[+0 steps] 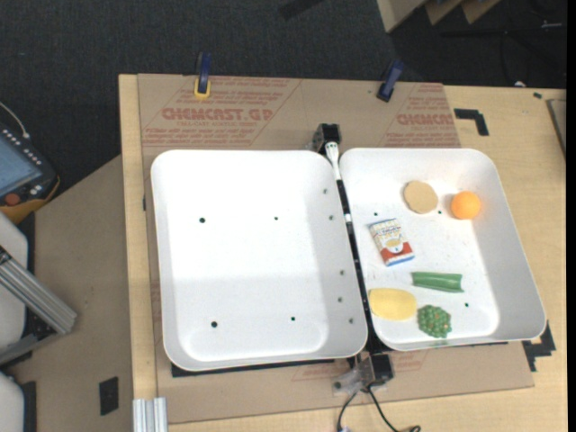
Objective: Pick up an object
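The right bin [504, 241] holds several small items. A tan round cookie [419, 196] lies near the back, with an orange ball [465, 205] just to its right. A small white and red carton [391, 241] sits in the middle. A green pepper-like piece [437, 282] lies toward the front. A yellow lemon-like piece [393, 303] and a green broccoli-like piece [435, 320] rest by the front wall.
The left bin [180, 241] sits beside the right one, joined along a black seam [346, 232]. Both rest on a cardboard sheet [270, 106] held by two clamps [203, 77] at the back. Metal framing [36, 295] stands at the far left.
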Tool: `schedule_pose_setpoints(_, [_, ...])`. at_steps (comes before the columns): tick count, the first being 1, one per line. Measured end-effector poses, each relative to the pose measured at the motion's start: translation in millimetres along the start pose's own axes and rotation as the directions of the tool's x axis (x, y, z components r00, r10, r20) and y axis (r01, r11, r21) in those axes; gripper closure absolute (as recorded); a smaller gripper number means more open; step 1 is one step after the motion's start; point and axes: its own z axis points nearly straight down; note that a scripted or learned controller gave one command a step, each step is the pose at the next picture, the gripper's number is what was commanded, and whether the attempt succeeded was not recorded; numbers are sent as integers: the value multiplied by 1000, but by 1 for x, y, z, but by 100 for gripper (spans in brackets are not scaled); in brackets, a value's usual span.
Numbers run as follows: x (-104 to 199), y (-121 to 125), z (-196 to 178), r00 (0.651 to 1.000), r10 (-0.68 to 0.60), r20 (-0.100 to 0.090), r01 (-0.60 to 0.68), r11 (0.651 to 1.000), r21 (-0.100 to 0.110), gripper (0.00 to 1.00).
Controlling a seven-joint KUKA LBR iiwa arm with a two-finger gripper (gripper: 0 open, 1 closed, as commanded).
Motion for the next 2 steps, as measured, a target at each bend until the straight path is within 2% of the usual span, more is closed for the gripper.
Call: schedule_pose_setpoints(2, [-1, 2, -22, 1000, 0, 7, 0, 1000, -10, 100])
